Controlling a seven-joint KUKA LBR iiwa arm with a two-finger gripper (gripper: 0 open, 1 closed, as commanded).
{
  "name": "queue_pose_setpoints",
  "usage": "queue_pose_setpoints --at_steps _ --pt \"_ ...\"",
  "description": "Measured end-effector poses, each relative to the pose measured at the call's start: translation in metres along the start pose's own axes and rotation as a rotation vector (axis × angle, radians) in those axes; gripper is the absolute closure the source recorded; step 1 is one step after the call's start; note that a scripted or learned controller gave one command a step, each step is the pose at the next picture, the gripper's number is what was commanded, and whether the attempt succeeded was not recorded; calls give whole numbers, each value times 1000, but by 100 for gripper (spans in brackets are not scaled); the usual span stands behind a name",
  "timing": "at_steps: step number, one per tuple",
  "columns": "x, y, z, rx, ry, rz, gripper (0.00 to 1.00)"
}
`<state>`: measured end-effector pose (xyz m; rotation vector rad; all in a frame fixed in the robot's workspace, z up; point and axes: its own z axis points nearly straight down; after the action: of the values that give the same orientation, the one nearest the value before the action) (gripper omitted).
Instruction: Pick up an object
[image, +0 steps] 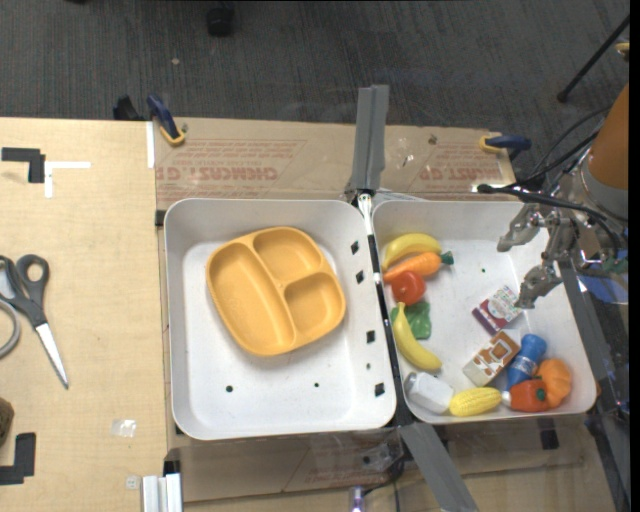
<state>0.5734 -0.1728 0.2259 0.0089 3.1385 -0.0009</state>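
Gripper (533, 262) is hanging over the right bin (470, 215), near its right wall, fingers spread apart and gripping nothing. One fingertip is pointing down just above a small purple-and-white packet (497, 309).

Objects are crowding the right bin's left wall and front edge. Along the left wall: a yellow banana (411, 245), an orange carrot (413, 266), a red tomato (407, 287), a green piece (418, 320), a second banana (411, 342). Along the front edge: a white block (430, 392), a corn cob (474, 402), a red pepper (529, 396), an orange pumpkin (554, 379). A brown box (491, 359) and a blue bottle (524, 358) are sitting just behind these.

Open floor is lying in the bin's back half and centre, between the packet and the carrot.

Left bin (190, 330) is holding a yellow divided plate (276, 290), tilted off-square, with bare white floor running along its front and left sides.

Scissors (38, 312) are resting on the bench (80, 400), well apart from both bins.
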Motion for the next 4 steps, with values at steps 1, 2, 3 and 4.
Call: queue_pose_setpoints --at_steps 1,2,3,4 --pt "-8 -21 132 1 -1 160 0" --pt "41 -28 132 0 -5 138 0" --pt "-50 31 132 0 -4 110 0" --pt "10 3 133 0 1 172 0"
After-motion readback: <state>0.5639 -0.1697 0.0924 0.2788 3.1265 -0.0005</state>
